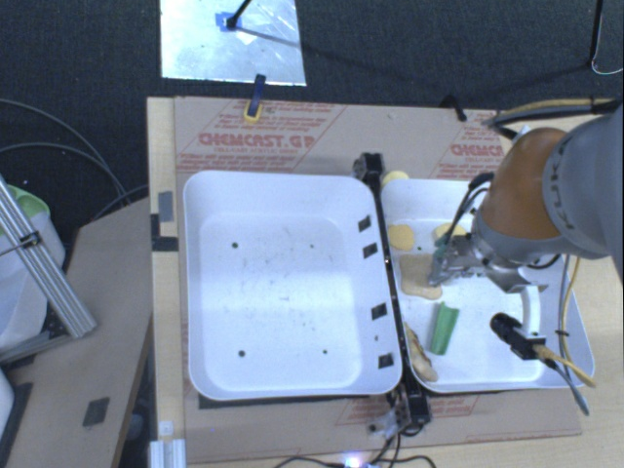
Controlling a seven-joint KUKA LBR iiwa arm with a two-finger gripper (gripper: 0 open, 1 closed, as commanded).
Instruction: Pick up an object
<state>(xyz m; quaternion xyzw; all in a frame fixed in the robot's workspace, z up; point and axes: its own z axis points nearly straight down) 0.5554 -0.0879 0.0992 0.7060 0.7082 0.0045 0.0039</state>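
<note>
My gripper (441,265) reaches down into the right bin (487,370), low over the left half of its floor. Its tip sits at the right edge of a flat tan piece (417,279); I cannot tell whether they touch. A green cylinder (445,328) lies on the floor just below the gripper, apart from it. A pale yellow round piece (403,234) rests above the tan piece, and a small yellow object (449,230) lies beside the wrist. A tan curved object (421,355) sits in the bin's lower left corner.
The left bin (210,261) stands beside the right one, a black divider with clips (382,271) between them. A yellow ball (395,177) rests at the right bin's top rim. A black part with yellow cables (517,337) hangs off the arm over the bin's lower right.
</note>
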